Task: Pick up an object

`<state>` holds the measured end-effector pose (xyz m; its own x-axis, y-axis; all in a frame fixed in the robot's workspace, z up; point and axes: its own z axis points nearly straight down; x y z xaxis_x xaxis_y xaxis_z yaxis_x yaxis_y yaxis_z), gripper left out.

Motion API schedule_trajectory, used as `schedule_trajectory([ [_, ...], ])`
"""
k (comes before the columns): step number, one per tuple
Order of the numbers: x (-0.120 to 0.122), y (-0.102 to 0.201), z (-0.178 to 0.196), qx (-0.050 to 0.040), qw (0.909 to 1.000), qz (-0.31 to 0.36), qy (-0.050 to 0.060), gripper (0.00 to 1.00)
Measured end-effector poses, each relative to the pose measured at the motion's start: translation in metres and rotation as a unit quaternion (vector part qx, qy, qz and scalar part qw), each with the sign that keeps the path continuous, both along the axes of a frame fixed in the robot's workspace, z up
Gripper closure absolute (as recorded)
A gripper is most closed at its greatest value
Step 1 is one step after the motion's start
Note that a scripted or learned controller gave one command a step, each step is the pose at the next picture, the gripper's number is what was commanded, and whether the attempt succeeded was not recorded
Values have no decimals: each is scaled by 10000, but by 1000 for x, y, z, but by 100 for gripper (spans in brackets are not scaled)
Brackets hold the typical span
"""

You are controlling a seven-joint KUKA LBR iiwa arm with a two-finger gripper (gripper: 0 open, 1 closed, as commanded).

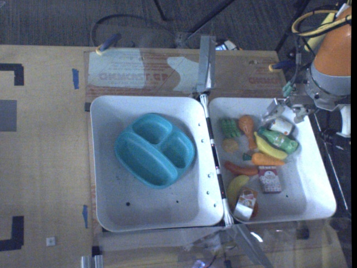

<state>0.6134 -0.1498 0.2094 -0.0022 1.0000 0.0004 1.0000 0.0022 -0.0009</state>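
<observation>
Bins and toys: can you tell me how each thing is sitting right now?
Blue plate: right way up in the left bin.
Green bottle: lying on its side.
Banana: lying under the bottle.
Red box: lying flat.
Gripper: above the right bin, near the bottle.

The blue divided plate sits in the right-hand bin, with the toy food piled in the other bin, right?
Not quite. The camera view shows the blue divided plate in the left-hand bin. The toy food is piled in the other bin, on the right, below the claw.
</observation>
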Motion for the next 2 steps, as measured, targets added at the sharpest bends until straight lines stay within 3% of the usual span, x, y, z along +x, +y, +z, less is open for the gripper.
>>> schedule_trajectory([
  [1, -67, -29, -121, -3, 9999, 138, -12, 0],
  [2, -66, -30, -111, -8, 9999, 125, -24, 100],
])
